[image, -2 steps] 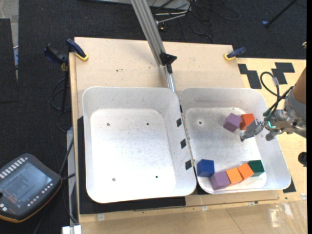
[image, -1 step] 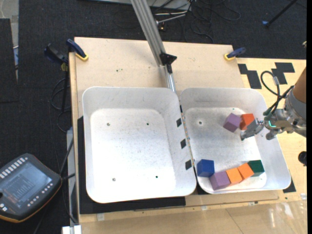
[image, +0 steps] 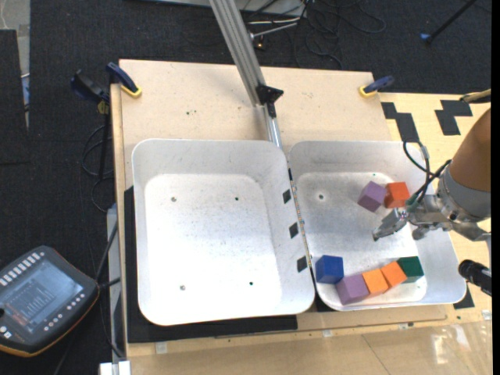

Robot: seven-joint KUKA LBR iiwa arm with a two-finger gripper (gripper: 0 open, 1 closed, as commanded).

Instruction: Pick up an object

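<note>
Looking across the bench from left to right:
Pendant point(image: 39, 299): sits off the bench at the lower left, screen up.
Bench point(image: 203, 100): pale board with a clamp point(image: 125, 80) at the far left corner and another point(image: 375, 86) at the far right.
Left bin point(image: 156, 162): white, speckled with dark spots.
Pole point(image: 238, 37): slants down from the top to the seam between the bins.
Right bin point(image: 328, 158): holds all the blocks.
Blue block point(image: 329, 269): near the front left of the right bin.
Front row: purple block point(image: 352, 287), orange block point(image: 376, 279) and green block point(image: 408, 269), touching in a line.
Back pair: purple cube point(image: 373, 195) touching orange cube point(image: 397, 194).
Gripper point(image: 388, 226): just in front of the back pair, fingers apart, nothing between them.
Arm point(image: 469, 174): reaches in from the right.
</note>
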